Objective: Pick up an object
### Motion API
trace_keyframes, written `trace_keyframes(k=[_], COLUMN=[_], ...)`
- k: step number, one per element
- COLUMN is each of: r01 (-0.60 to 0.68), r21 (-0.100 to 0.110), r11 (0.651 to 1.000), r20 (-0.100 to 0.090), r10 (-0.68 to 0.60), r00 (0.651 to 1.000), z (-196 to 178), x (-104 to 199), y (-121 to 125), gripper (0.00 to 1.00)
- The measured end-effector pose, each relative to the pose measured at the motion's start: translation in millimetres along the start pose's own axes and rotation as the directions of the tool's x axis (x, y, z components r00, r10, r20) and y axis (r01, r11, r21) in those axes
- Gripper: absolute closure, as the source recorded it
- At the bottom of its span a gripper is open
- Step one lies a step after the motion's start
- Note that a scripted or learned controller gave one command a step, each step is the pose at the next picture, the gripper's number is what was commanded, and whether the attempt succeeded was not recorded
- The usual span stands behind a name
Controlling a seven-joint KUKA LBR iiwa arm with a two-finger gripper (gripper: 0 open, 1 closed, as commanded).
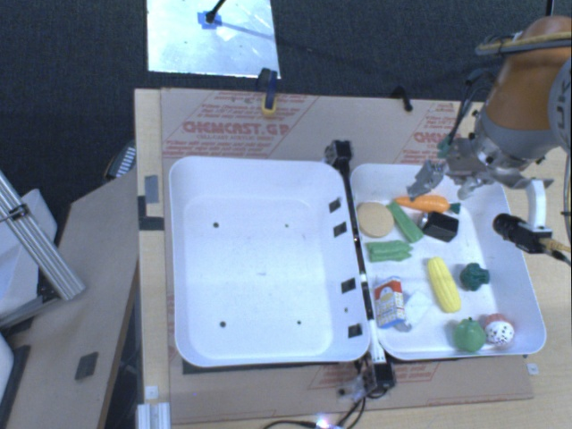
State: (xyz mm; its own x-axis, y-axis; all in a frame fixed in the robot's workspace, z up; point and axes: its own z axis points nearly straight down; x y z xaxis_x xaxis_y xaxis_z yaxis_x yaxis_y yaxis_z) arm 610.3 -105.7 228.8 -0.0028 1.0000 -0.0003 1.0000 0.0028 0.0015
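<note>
One gripper (pixel 444 179) hangs at the upper right of the frame, over the top edge of the right bin (pixel 527 315). We see two grey fingers (pixel 425 180) spread apart, with nothing between them, so we judge it open and empty. It sits just above the orange carrot (pixel 423 202), which lies with the black block (pixel 440 227) and a green pod (pixel 407 223) in the upper part of that bin; any of these may be the target, and we cannot tell which.

Below them, toward the middle of the bin, are a tan round disc (pixel 375 219), a flat green piece (pixel 389 251), a yellow corn cob (pixel 443 284) and a dark green broccoli-like piece (pixel 474 276). Along the lower edge we see a small red and white carton (pixel 389 302), a green round fruit (pixel 468 333) and a white ball with red spots (pixel 499 331). All the objects are heaped in this one bin, probably so the arm picks from one side and drops in the other.

The left bin (pixel 192 239) fills the middle of the frame, showing its bare white floor. A black divider strip (pixel 353 239) runs between the two.

The arm's upper part is cut off at the right border. Its wrist blurs into the fingers, so their exact tips are hard to make out.
</note>
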Motion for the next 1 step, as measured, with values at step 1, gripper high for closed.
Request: trace_keyframes(k=[1], r01=[0.002], r21=[-0.004], r11=[1.000], r20=[0.000], r10=[-0.002], r00=[1.000], z=[-11.2], x=[0.3], y=[1.0], gripper=[1.00])
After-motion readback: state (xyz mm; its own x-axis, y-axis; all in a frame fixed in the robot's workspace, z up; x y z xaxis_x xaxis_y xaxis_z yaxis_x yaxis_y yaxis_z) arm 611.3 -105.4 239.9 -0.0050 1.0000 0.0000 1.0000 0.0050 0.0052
